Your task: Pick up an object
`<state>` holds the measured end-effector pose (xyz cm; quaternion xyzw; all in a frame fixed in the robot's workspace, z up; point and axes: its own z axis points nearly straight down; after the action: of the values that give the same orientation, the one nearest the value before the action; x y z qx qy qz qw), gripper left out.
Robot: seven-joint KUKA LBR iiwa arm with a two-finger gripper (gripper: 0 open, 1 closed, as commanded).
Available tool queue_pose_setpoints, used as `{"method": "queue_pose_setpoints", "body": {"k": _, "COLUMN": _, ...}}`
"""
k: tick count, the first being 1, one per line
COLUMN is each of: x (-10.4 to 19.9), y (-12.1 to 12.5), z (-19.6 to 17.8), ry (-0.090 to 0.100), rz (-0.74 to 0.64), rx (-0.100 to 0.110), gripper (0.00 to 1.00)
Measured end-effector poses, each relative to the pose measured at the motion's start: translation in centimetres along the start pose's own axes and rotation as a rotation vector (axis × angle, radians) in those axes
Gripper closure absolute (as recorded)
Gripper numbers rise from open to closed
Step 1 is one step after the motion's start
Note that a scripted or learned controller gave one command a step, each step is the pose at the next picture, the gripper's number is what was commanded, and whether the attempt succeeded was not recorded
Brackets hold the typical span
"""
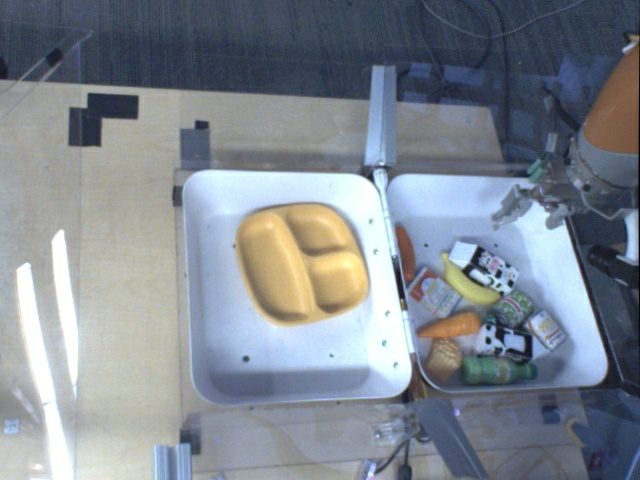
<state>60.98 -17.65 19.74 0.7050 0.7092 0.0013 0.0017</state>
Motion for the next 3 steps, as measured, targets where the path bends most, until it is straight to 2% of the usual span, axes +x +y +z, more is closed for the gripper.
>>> {"method": "queue_pose_setpoints", "body": {"k": 1, "x": -2.6, "y": -3.2, "z": 8.0, "ry": -0.005, "rz": -0.012, "rx": -0.026, "gripper": 0.0}}
{"method": "queue_pose_setpoints", "body": {"k": 2, "x": 0.3, "y": -4.6, "z": 8.7, "ry": -0.024, "rz": -0.036, "rx": -0.058, "gripper": 0.0}}
{"method": "queue_pose_setpoints", "body": {"k": 3, "x": 4.6, "y": -6.0, "z": 8.5, "ry": -0.037, "rz": -0.454, "rx": -0.065, "gripper": 0.0}}
